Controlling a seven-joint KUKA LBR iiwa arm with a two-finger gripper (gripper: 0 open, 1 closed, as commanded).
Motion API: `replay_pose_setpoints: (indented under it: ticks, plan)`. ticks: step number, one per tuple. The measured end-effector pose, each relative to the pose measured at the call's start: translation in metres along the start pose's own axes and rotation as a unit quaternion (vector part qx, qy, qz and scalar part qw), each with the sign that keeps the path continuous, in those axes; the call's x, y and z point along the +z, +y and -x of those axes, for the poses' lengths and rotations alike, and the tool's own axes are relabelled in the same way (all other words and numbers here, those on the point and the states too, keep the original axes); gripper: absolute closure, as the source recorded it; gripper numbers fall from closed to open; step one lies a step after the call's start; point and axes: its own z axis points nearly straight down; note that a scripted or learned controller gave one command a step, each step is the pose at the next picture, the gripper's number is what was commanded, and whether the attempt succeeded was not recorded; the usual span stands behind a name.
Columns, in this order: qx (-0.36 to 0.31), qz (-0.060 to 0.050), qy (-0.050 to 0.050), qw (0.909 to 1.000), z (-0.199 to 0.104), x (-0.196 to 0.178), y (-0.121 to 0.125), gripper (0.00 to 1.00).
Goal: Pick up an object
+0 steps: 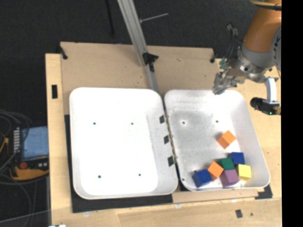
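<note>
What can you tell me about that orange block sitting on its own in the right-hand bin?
The lone orange block is a small cube, plain and matte, with no markings I can make out. It rests on the floor of the right bin, turned cornerwise to the bin's sides. Nothing touches it: the cluster of other blocks lies apart, nearer the bin's front corner, and the robot's hand is up at the far rim.
</note>
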Motion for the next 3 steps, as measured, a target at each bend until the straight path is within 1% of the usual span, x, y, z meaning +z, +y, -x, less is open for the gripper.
replay_pose_setpoints:
  ticks: [1,2,3]
  plan:
    - [-0.001,0.0,0.0,1.0,0.002,-0.052,0.002,1.0]
    - [-0.001,-0.003,0.0,1.0,-0.045,-0.049,-0.031,1.0]
    - [-0.002,-0.003,0.001,1.0,-0.087,-0.05,-0.048,1.0]
